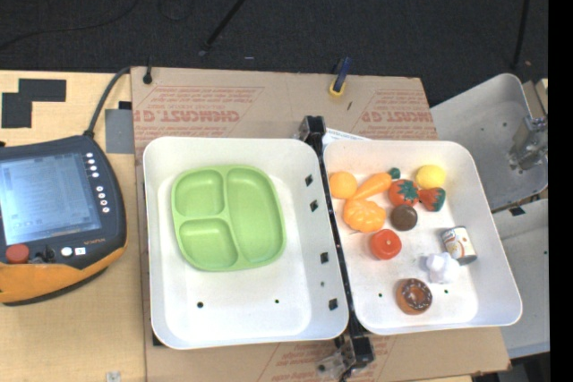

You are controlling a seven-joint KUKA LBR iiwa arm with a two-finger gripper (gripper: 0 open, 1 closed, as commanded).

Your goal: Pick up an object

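Nearest the right bin's (501, 304) front rim lies a donut (414, 295), with bare floor around it; behind it a white lump (438, 266), a can (458, 244) and a tomato (386, 243); farther back a pepper (363, 215), carrot (373, 185), orange (342, 184) and lemon (431, 175) crowd together; the left bin (179, 300) holds a green plate (227, 219); the gripper (526, 146) sits well right of the toys, outside the bin, whether open or closed I cannot tell.

One fixed camera looks down at a slant on the left bin (161, 237) and the right bin (488, 228).
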